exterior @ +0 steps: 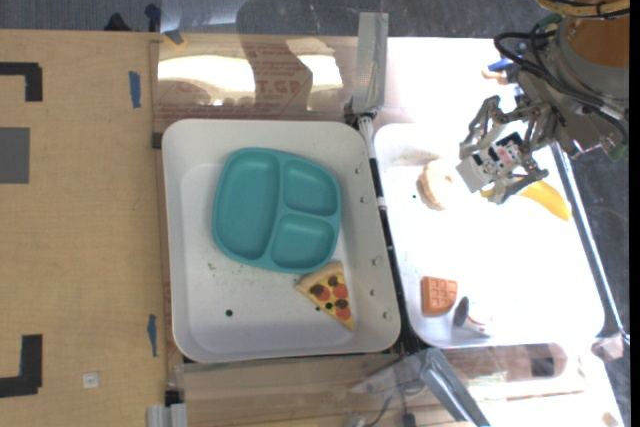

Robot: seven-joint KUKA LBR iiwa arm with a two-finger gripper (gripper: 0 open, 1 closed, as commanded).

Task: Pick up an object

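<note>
The gripper (497, 165) hangs over the upper part of the right bin (560, 315). Its fingers are lost in the dark mechanism and the strong glare, so I cannot tell if they are apart or together, and I see nothing between them.

I take the right bin as the landmark for all places. Just left of the gripper, touching it or nearly so, lies a round pale bread roll (436, 185). Just right of the gripper, near the bin's right wall, lies a yellow banana (547, 200). Toward the near edge of this bin there is an orange waffle piece (439, 295), and just beside it a small grey thing (462, 313) that I cannot name.

To the left of the right bin stands the left bin (190, 315). It holds a teal divided plate (277, 209) with three compartments, and below the plate's lower right corner a pizza slice (331, 294), almost touching the plate.

In my judgement the task is not yet done: every object lies on a bin floor and none looks lifted. The roll or the banana seems the likely target, being nearest. What is left is to close on one and raise it.

The count: two bins, one plate, one pizza slice, one roll, one banana, one waffle piece, one small grey thing.
</note>
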